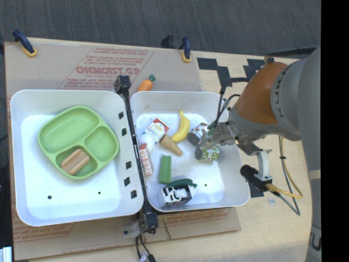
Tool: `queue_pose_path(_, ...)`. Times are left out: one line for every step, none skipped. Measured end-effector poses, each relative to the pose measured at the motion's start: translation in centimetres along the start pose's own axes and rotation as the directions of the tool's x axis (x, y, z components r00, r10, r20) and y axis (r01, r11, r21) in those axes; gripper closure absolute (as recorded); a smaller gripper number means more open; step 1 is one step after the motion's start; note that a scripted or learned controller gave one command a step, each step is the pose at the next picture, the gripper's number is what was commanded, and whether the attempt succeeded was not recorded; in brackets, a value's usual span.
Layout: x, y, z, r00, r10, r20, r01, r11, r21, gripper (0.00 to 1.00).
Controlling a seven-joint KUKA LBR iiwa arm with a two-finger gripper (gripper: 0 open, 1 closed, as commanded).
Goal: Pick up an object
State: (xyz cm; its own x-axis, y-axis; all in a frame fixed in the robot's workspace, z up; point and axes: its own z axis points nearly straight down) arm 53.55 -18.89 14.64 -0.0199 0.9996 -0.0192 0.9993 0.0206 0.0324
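Bins sit side by side on the bench, seen from above at a slant. Left bin (22,162) holds a green tray (79,140) with three compartments; a hot dog (74,160) lies in its front-left compartment. Right bin (232,192) holds the loose objects: a banana (182,126) near the back, a cone (170,145) just beside it, a red-and-white packet (156,129) to their left, a thin red packet (144,160) along the left wall, a green block (165,168) near the middle, and a dark green and black-and-white item (177,191) at the front. A carrot (145,83) lies outside, behind the bins.

The arm (272,100) reaches in from the right. The gripper (207,145) is low over the right side of the right bin, above a greenish, clear-wrapped object (209,155) with a grey item (195,137) just beside it. Whether the tool is apart, together or clamped on something cannot be told; the wrist hides it and the cluster beneath is blurred.

Judged step: the grasp attempt, at or near the bottom of the reach. The likely target is the greenish object, resting in the bin by the right wall. The next move calls for a secure closure and a straight lift clear of the wall and the grey neighbour; the crinkled wrap may slip.
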Motion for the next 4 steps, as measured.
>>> queue_pose_path(3.25, -5.61, -6.19, 1.0, 0.015, -0.02, -0.015, 0.999, 0.033, 1.0)
queue_pose_path(3.25, -5.62, -6.16, 1.0, 0.015, -0.02, -0.014, 0.999, 0.034, 0.0)
queue_pose_path(3.25, -5.62, -6.16, 1.0, 0.015, -0.02, -0.014, 0.999, 0.034, 0.0)
queue_pose_path(3.25, -5.62, -6.16, 1.0, 0.015, -0.02, -0.014, 0.999, 0.034, 0.0)
